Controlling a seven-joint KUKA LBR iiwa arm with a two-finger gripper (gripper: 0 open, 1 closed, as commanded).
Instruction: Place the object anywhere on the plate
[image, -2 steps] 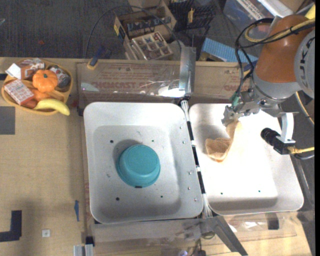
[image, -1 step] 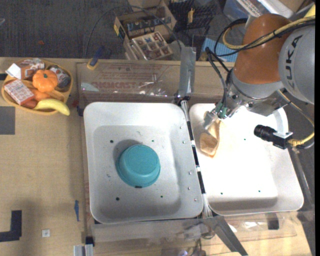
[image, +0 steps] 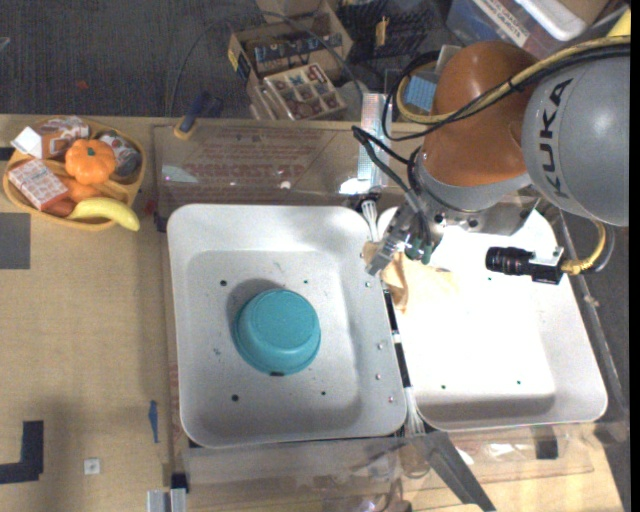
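Observation:
A teal round plate (image: 278, 331) lies in the middle of the left bin (image: 200, 250). My gripper (image: 398, 256) hangs over the divide between the two bins, at the upper left corner of the right bin (image: 520, 370). It is shut on a small tan, floppy object (image: 400, 285), which dangles from the fingers just above the bin's left rim. The object is up and to the right of the plate, roughly a plate's width away. The arm's grey and orange wrist hides the gripper's upper part.
A black cylindrical part (image: 520, 262) sticks out from the wrist over the right bin. A basket of toy fruit (image: 72, 172) sits far left on the bench. Boxes and cables crowd the area behind the bins.

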